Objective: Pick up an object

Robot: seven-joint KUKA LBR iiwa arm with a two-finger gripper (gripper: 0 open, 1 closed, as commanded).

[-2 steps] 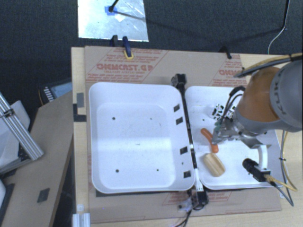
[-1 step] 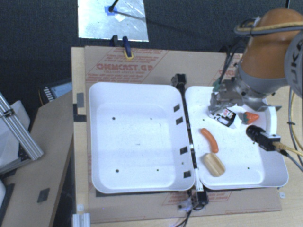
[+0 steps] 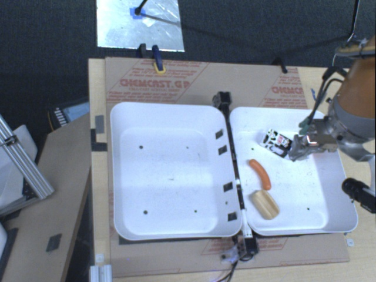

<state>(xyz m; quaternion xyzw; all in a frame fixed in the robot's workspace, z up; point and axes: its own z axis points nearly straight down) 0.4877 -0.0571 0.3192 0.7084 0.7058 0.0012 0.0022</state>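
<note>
Arm (image 3: 352,104) reaches from right, tool (image 3: 296,148) low beside black-and-white object (image 3: 277,141), grip unclear.

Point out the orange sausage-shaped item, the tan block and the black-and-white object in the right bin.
orange sausage-shaped item (image 3: 260,174), camera view, mid-length of its body.
tan block (image 3: 265,204), camera view, centre of its top face.
black-and-white object (image 3: 277,141), camera view, its middle, beside the gripper.

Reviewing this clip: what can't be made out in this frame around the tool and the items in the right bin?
- Tool, camera view: blurred and small, so open or shut cannot be told.
- Black-and-white item: too small to identify; whether the tool touches it is unclear.
- Arm: cut off by the right edge.
- Orange sausage-shaped item and tan block in the right bin: visible, but material unclear.
</note>
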